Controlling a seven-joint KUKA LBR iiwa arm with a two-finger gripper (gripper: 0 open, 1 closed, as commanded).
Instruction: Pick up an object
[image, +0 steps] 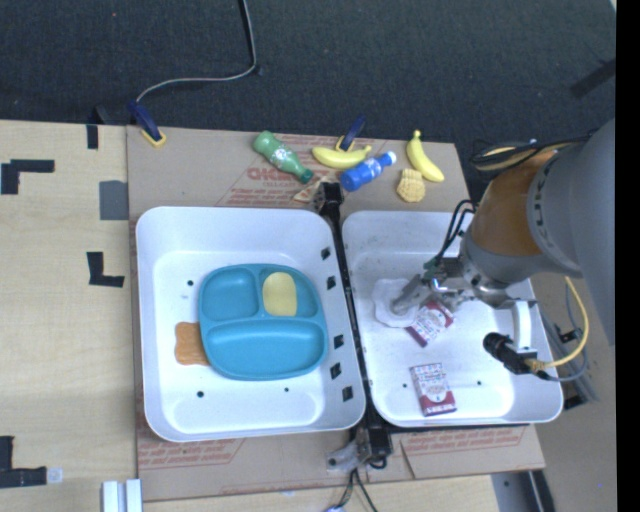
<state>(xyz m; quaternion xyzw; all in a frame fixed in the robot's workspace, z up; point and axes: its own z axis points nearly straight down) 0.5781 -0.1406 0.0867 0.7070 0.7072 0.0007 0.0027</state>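
Observation:
My gripper (422, 298) is low in the right bin (500, 405), reaching in from the right. It hangs over a white crumpled item (384, 304) and a red-and-white packet (431, 326), which lies just below and to the right of it. Whether it touches either one is unclear. A second red-and-white packet (433, 389) lies flat near the bin's front wall, apart from the gripper.
The left bin (160, 400) holds a blue divided plate (262, 322) with a yellow piece (280, 294) in it, and an orange piece (187, 344) at its left. Behind the bins lie a green bottle (281, 156), two bananas (340, 156), a blue bottle (366, 171) and a yellow corn piece (410, 185).

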